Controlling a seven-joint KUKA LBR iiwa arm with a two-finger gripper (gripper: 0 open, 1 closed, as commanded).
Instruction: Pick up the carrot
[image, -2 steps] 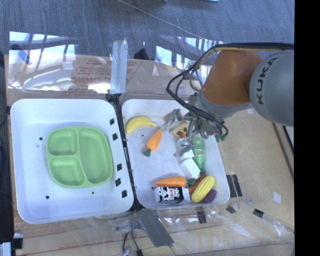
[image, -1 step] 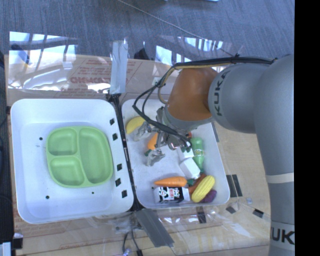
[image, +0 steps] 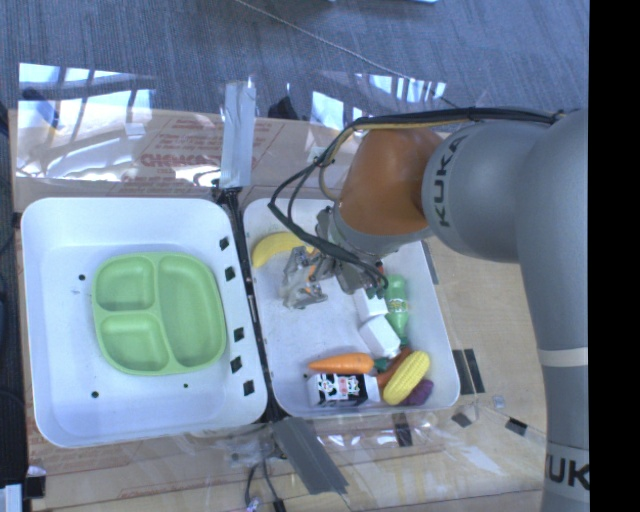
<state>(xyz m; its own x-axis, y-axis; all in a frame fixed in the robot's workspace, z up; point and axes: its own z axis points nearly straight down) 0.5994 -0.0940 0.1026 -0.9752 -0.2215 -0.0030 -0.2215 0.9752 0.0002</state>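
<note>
The orange carrot (image: 343, 363) lies near the front of the right bin (image: 290, 395), just above a small black-and-white carton (image: 340, 388). My gripper (image: 303, 283) hangs over the middle of that bin, well behind the carrot and a little to its left. Its metal fingers (image: 298, 272) point down toward the bin floor, and I see nothing between them. The arm's orange band (image: 385, 185) sits above the gripper and hides the bin's back right part.
A yellow banana (image: 268, 247) lies at the right bin's back left. A green bottle (image: 397, 303), a white block (image: 375, 330), yellow corn (image: 407, 377) and a purple item (image: 423, 393) crowd the right side. The left bin (image: 50, 250) holds a green divided plate (image: 158, 313).
</note>
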